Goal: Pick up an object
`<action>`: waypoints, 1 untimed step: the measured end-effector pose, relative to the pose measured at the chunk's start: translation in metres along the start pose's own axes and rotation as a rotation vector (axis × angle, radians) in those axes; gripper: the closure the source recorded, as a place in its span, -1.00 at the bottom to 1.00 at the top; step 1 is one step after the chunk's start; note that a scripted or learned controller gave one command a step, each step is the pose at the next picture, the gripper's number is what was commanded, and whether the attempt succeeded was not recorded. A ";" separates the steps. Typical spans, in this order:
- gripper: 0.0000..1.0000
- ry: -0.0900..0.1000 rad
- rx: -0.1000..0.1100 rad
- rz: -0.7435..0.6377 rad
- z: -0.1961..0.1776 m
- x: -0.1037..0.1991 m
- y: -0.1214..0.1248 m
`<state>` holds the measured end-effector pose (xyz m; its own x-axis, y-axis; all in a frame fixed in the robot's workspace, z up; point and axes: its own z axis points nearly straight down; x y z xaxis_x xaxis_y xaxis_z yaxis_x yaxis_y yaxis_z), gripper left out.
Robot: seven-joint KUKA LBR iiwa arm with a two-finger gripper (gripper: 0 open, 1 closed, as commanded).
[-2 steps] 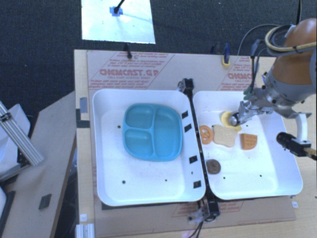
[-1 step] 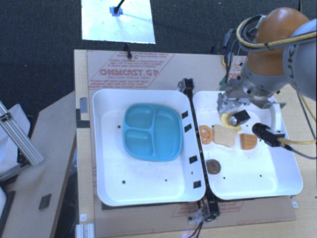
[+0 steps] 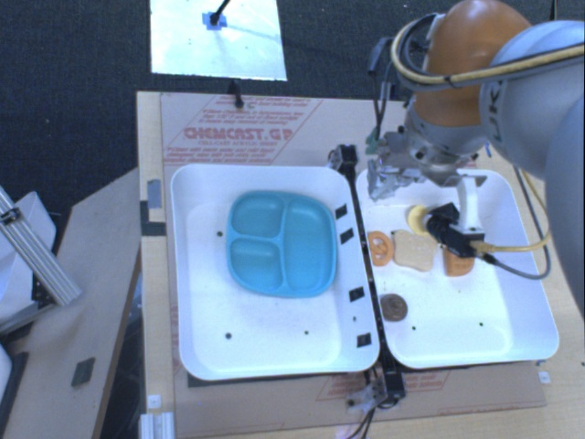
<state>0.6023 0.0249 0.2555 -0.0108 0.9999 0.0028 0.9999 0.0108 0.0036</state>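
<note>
Below, glossy teal divided plate (image 3: 279,243) in left bin (image 3: 196,337), pretzel (image 3: 378,247) beside bread slice (image 3: 414,251), hand (image 3: 384,186) closure unclear

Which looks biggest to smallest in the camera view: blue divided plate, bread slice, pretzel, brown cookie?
1. blue divided plate, by far the largest.
2. bread slice, part hidden by the black tool over it.
3-4. pretzel and brown cookie look about alike; I won't rank them.

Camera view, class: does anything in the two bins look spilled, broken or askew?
Nothing stands out. The blue divided plate lies flat in the left bin; the pretzel, bread slice and brown cookie lie loose in the right bin.
</note>
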 end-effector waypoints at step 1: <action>1.00 -0.001 0.002 0.001 0.018 0.045 0.018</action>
